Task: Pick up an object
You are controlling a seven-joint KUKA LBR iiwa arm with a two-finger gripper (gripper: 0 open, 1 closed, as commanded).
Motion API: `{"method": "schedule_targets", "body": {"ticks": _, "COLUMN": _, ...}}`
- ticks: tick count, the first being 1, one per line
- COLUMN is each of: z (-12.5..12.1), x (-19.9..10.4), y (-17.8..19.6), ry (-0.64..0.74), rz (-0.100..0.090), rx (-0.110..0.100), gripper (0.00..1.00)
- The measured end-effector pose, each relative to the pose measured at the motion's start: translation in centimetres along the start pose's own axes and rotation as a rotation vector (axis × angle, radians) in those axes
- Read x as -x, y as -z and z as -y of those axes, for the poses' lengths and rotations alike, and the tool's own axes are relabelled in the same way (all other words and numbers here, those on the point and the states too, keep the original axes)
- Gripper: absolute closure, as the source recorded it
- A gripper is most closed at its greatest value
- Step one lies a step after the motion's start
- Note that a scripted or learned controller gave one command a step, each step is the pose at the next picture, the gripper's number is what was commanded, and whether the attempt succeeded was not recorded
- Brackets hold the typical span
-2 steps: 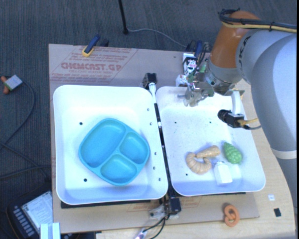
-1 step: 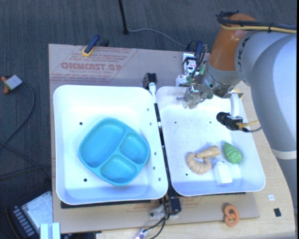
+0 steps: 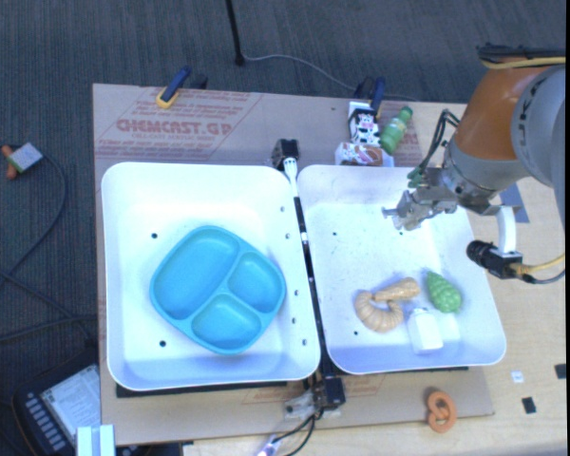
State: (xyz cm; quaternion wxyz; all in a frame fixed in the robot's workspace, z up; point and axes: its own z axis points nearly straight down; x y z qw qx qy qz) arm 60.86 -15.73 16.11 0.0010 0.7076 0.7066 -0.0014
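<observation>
Objects for picking sit in the right shallow white bin: tan curled pastry-like toy, bumpy green plastic fruit, small white block, clustered near its front. Left white bin has a blue divided plastic plate. End effector hovers over the right bin's back; can't tell its finger state.

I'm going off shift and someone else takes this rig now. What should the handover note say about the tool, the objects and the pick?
Tool: over the upper part of the right bin, nothing seen between its fingers; open or shut can't be told.
Objects: tan curled toy, green bumpy object and white block clustered in the right bin's lower right, toward the near rim. Blue divided plate sits in the left bin.
Done: no pick yet.
Left: move the tool toward the cluster, descend, grasp one object and lift it.
</observation>
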Motion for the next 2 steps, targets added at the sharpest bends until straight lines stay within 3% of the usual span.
{"method": "schedule_targets", "body": {"ticks": 1, "z": -6.0, "x": -3.7, "y": -0.2, "ry": 0.003, "rz": -0.003, "rx": 0.001, "gripper": 1.0}}
{"method": "schedule_targets", "body": {"ticks": 2, "z": -5.4, "x": -6.1, "y": -2.0, "ry": 0.002, "rz": -0.002, "rx": 0.0, "gripper": 1.0}}
